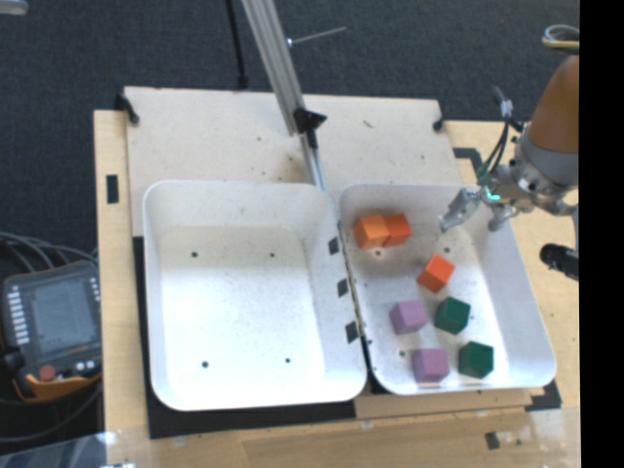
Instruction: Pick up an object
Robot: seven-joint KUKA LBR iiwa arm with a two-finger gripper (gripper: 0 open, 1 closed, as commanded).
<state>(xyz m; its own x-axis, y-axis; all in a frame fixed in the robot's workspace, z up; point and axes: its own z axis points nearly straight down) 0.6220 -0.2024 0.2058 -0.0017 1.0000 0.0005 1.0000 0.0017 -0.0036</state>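
My gripper (475, 209) hangs open, holding nothing, above upper right of the right bin (522, 291). Nearest orange block (436, 273) lies below it, centre-right of frame, w/ other blocks near.

Both bins, the left bin (244, 291) and the right bin (507, 291), were white with dark speckling. In the right one lay an orange block (381, 230), a smaller orange cube (436, 273), two lilac cubes (409, 316) (429, 364) and two dark green cubes (452, 315) (476, 359). The bench (115, 261) was pale tan wood, the floor (97, 27) dark grey.
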